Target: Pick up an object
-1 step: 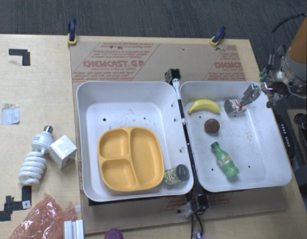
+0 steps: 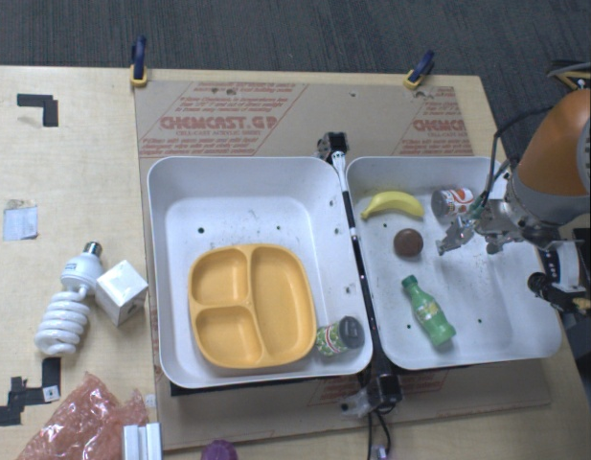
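Observation:
The right bin (image 2: 525,338) holds a yellow banana (image 2: 393,204), a red and white can (image 2: 452,200) lying on its side, a brown ball (image 2: 408,243) and a green bottle (image 2: 428,310) lying flat. My gripper (image 2: 472,241) hangs over the right bin's upper middle, just below the can and right of the brown ball. Its two metal fingers (image 2: 451,236) stand apart with nothing between them. The green bottle lies below and left of the gripper.
The left bin (image 2: 170,257) holds a yellow divided plate (image 2: 252,305) and a small green jar with a dark lid (image 2: 338,336) in its lower right corner. A light bulb (image 2: 67,307) and a white cube (image 2: 121,290) lie on the bench at left.

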Controlling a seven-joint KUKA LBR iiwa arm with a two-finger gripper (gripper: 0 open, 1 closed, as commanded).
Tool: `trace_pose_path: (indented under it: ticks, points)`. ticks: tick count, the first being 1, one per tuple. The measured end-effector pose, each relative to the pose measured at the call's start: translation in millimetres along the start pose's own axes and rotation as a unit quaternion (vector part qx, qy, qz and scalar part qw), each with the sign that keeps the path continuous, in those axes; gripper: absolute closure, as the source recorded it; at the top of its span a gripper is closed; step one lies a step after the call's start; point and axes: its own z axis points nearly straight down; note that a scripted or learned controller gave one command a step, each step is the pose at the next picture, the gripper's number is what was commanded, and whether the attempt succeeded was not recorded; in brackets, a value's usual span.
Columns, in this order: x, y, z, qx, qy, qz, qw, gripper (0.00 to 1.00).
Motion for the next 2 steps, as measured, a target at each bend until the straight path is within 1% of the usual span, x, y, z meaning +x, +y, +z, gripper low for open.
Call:
trace_pose_path:
  ticks: [1,2]
  points:
    - [44,-53,12,0.0,0.0,0.0,1.0,0.0]
    - [82,-97,12,0.0,0.001,0.0,1.0,0.0]
